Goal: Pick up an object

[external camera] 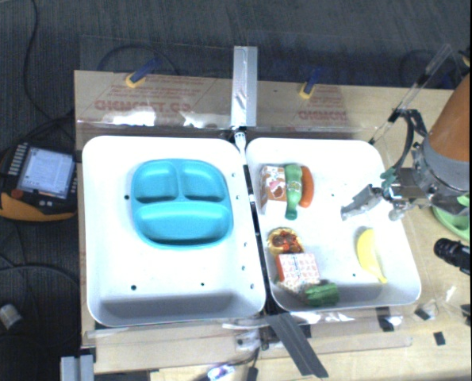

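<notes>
Tool over the right bin, nothing between its fingers.

The tool (376,200) hangs above bare floor at the right bin's (331,151) right side, fingers spread apart and gripping nothing. A banana (368,254) lies just below it, near the right wall. Along the bin's left side sit a carrot (306,186), a green vegetable (293,190), a red-and-white packet (274,183), a patterned box (298,269) and a dark green piece (322,294). The left bin (109,292) holds a blue divided tray (181,202).
</notes>
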Motion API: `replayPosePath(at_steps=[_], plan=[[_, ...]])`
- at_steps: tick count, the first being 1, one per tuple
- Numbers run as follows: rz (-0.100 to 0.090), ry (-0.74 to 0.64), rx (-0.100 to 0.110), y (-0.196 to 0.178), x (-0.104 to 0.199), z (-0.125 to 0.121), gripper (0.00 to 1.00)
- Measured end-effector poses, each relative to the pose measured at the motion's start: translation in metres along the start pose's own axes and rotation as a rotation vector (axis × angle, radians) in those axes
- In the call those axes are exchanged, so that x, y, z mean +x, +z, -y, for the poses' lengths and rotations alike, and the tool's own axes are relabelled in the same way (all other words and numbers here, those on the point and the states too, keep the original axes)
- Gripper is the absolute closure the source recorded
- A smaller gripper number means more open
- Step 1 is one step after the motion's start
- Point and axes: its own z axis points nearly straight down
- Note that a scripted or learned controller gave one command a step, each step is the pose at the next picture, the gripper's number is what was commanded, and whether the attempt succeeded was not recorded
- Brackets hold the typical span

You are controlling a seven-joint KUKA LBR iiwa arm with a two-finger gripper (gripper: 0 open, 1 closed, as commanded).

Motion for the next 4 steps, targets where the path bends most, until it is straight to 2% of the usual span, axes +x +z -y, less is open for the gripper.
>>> replayPosePath(at_steps=[1, 2, 3, 4], plan=[[0.0, -0.06, 0.0, 0.074, -0.045, 0.017, 0.0], [-0.007, -0.059, -0.007, 0.161, -0.058, -0.001, 0.0], [-0.007, -0.059, -0.005, 0.153, -0.058, -0.001, 1.0], [0.003, 0.012, 0.0, 0.051, -0.01, -0.062, 1.0]])
